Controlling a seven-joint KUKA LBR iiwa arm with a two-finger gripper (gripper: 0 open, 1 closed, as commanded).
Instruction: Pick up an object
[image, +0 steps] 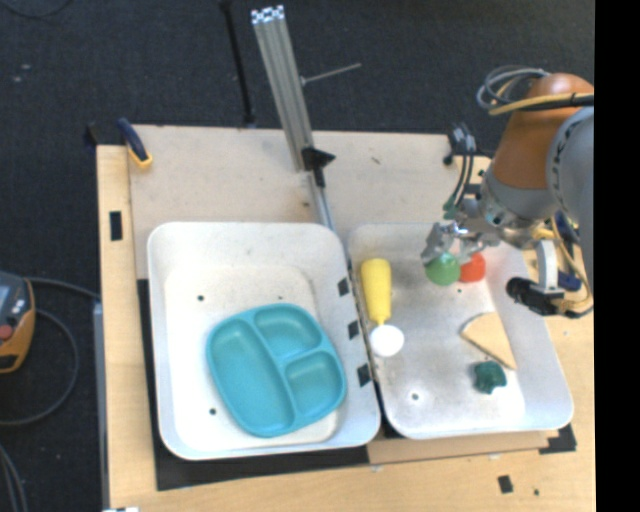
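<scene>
Gripper (447, 247) is sitting low over the far end of the right bin (540, 400), directly above a small green object (441, 269) with an orange-red object (473, 267) touching it on the side toward the arm. Can't tell how the jaws are standing: the wrist is blocking the fingertips, and nothing is visibly clamped between them. Not calling this a hold.

Progress, my read: the approach is looking done, the pick itself isn't confirmed. The green piece looks like it's resting on the bin floor or barely off it; can't separate the two from this angle. Closing and lifting clear are probably both left.

Other candidates, all relative to the green object:
- yellow bottle with a white cap (377, 300), just beside it on the side away from the arm, lying along the bin wall, cap pointing toward the camera
- tan wedge (489, 338), nearer the camera, well apart
- small dark green piece (488, 376), nearer the camera again, past the wedge

Left bin (180, 250) is holding a blue divided plate (277, 368), well away from the green object, across the divider.

Surface: both bins are shallow, white, a bit speckled, sitting on a light wooden bench (220, 175). An aluminium post (285, 85) is rising from the far edge of the bench, beyond the green object. Dark floor all round, cables trailing on it.
</scene>
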